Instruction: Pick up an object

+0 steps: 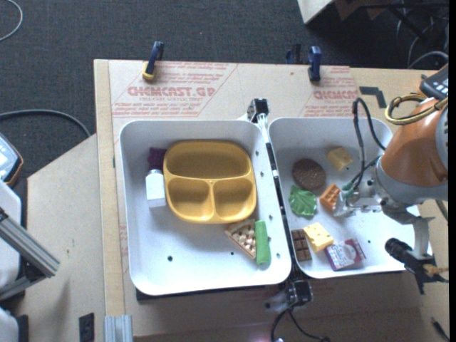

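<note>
My gripper is low in the right bin, just right of an orange block and close to touching it. A green leaf-shaped piece lies left of the block. A brown round cookie and a pale yellow piece sit farther back. Toward the front lie a yellow cheese wedge, a chocolate bar and a red packet. The arm's orange band covers the bin's right side.
The left bin holds a yellow divided plate, a white bottle, a purple item, a pizza slice and a green stick. A ridge separates the bins. Clamps hold the board's far edge.
</note>
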